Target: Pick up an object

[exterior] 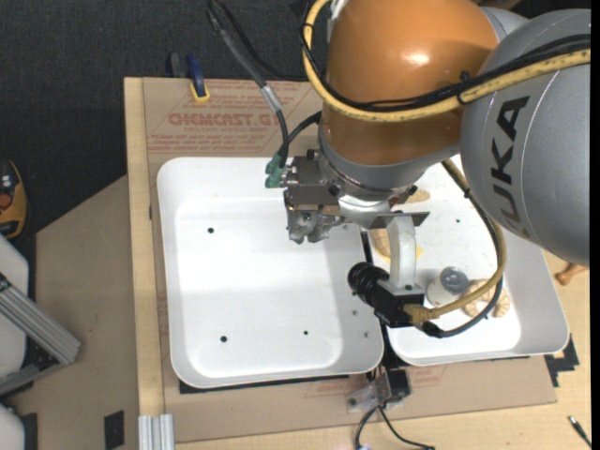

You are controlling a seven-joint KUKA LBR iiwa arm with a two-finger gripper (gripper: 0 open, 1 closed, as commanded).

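While the gripper [302,221] hangs low over the upper right part of the left bin [187,279], we cannot tell how it is set. Beyond it, the big orange band [408,40] blocks much of the right bin [525,331], where we glimpse pale objects [452,279] near the arm's black cable [375,293], well apart from the gripper.
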